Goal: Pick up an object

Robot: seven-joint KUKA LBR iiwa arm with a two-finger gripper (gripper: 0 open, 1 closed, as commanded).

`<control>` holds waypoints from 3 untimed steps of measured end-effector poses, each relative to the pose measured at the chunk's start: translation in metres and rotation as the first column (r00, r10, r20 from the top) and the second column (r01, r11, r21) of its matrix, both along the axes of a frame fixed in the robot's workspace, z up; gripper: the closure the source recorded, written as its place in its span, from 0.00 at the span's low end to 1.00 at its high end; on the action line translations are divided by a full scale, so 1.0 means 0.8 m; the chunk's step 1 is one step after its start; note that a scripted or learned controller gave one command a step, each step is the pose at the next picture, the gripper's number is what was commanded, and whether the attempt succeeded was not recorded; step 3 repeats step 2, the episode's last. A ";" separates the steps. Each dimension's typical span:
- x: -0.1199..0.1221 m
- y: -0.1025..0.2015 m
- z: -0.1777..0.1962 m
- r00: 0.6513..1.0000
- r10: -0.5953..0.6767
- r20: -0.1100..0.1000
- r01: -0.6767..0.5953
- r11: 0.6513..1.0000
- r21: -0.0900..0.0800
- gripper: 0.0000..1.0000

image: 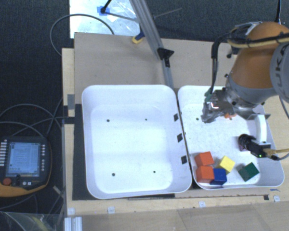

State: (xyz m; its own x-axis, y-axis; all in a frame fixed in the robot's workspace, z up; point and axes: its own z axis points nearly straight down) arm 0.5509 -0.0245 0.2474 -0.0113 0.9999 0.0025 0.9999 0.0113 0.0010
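Hovering over the right bin (274,174), the gripper (211,110), grip state unclear, should descend squarely onto one block (227,164), avoiding neighbours.

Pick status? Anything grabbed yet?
Done: the arm has reached over the right bin. In hand: nothing visibly held; the gripper sits over the bin's upper area, apart from the blocks. Left: the whole pick. Two orange blocks, the yellow block, the blue block and the green block all lie along the bin's near edge.
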 end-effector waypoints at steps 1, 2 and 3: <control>-0.022 0.065 -0.019 1.000 -0.001 -0.001 0.001 1.000 0.000 1.00; -0.043 0.127 -0.007 1.000 0.001 0.000 -0.001 1.000 0.001 1.00; -0.043 0.127 -0.007 1.000 0.001 0.000 -0.001 1.000 0.001 1.00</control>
